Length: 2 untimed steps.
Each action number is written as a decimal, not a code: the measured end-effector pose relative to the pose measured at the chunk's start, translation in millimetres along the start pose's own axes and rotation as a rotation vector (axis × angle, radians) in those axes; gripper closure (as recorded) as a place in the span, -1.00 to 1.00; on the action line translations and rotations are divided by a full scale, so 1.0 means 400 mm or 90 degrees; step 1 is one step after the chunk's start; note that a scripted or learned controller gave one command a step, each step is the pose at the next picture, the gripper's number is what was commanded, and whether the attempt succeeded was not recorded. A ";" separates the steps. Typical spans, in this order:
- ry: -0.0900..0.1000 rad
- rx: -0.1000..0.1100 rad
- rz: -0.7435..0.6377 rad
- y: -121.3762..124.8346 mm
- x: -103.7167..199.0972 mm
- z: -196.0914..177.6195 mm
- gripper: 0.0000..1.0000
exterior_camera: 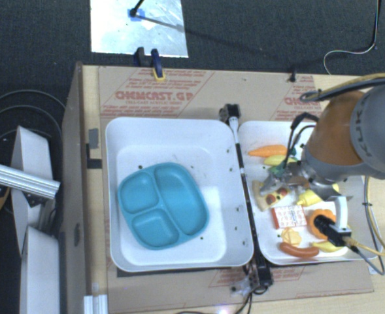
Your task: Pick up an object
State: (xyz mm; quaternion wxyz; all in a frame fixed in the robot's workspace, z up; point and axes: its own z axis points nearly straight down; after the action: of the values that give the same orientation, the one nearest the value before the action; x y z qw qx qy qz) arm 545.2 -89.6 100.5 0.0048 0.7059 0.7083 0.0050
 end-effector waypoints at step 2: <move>0.000 0.003 0.000 -0.023 0.002 0.030 -1.00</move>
State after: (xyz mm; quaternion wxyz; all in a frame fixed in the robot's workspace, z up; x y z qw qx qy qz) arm 536.1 -88.7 88.5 0.0031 0.7058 0.7084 0.0029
